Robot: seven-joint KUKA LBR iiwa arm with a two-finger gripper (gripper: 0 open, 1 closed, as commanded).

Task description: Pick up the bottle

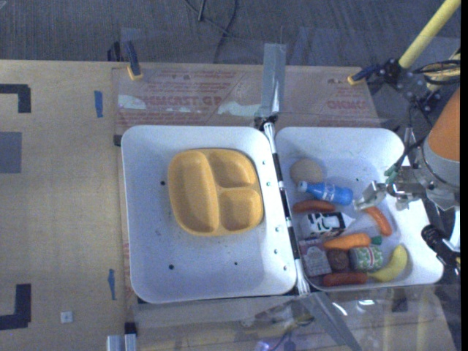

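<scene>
the blue bottle (326, 191) lies on its side near the middle of the right bin (344, 139), below a beige potato (306, 170); the gripper (377, 193) hovers just beside its base, fingers slightly apart, holding nothing; the sausage (313, 206) crowds it, so a descent may pinch both or roll it away.

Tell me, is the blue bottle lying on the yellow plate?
No, the blue bottle lies in the right bin, beside toy food.

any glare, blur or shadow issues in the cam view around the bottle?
Camera view: soft overall, small toys low-detail; the blue bottle reads clearly against the white right bin, no glare on it; gripper is blurry beside it; faint shadows under the yellow tray; reflections on clear plastic along the bottom edge.
</scene>
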